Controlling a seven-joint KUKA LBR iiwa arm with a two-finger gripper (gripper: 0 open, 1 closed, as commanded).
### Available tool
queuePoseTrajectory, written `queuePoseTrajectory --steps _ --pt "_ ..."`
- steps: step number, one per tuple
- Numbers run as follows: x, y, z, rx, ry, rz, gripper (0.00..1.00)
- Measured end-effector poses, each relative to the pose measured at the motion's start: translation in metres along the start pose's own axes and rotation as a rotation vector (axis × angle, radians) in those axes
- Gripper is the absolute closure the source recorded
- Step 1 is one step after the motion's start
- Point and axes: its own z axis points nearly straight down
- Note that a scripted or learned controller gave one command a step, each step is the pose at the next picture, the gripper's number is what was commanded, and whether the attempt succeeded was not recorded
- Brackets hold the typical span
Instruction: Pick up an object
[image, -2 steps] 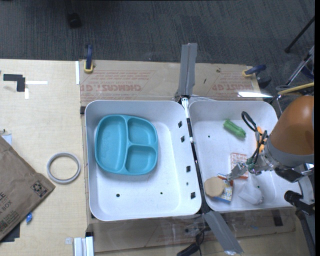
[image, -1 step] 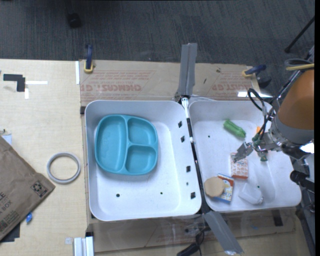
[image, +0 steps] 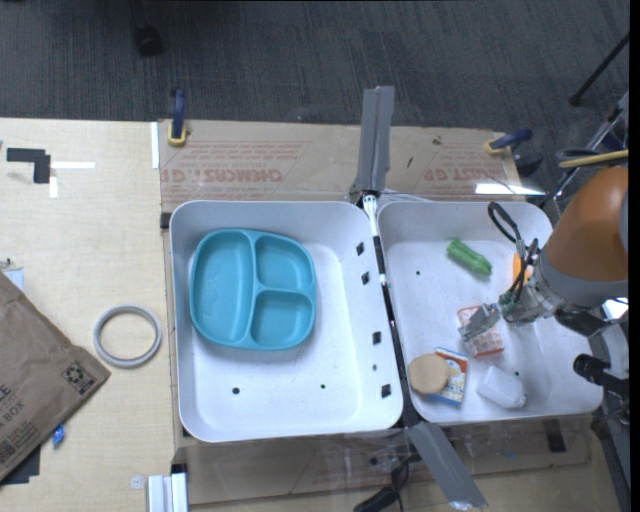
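Observation:
My gripper (image: 484, 319) reaches in from the right and is low in the right bin (image: 420, 290), right over a small red and white packet (image: 487, 342). It seems to touch the packet's top edge. Also in this bin are a green oblong piece (image: 468, 256) at the back, a round tan disc (image: 429, 373) resting on a colourful card (image: 455, 380) at the front, and a white lump (image: 501, 388) near the front right. A small orange item (image: 517, 266) shows beside the arm's cables.
The left bin (image: 200, 400) holds a blue divided plate (image: 253, 290). On the bench to the left lie a grey tape ring (image: 127, 334) and a brown cardboard box (image: 35, 385). The arm's orange band (image: 597, 230) hangs over the right bin's right edge.

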Motion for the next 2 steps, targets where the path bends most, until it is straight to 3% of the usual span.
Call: queuePoseTrajectory --steps 1,2 --pt "-0.001 0.0 -0.009 0.0 0.0 0.004 1.0" --pt "0.049 0.051 -0.107 0.002 -0.001 0.315 1.0"
